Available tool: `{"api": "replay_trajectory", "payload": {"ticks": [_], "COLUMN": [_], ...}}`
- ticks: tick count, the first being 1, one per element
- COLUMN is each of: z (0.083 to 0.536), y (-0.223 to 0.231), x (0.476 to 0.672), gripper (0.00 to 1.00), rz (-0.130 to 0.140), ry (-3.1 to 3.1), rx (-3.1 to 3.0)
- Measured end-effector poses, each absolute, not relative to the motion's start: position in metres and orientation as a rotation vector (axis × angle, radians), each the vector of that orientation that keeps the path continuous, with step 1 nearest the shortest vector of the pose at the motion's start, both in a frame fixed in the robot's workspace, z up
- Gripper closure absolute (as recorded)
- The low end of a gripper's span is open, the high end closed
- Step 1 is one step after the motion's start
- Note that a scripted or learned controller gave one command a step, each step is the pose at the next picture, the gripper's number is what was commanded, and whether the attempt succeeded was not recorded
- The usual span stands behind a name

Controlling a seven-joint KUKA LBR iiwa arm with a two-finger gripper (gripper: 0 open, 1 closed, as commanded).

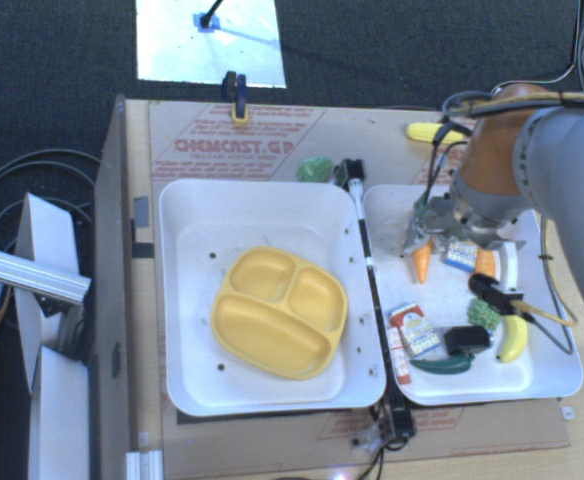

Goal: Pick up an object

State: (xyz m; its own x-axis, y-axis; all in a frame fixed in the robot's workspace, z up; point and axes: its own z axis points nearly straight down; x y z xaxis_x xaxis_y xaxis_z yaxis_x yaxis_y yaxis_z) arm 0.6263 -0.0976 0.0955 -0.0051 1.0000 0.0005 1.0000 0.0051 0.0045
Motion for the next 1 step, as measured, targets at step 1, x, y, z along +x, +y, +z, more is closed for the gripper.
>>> {"api": "replay_trajectory", "payload": {"ticks": [1], "z": [0.1895], "y": [-0.0306], "x": [0.5813], "gripper": [1.00], "rz": [0.008], "ry": [2.232], "rx": [2.210]}}
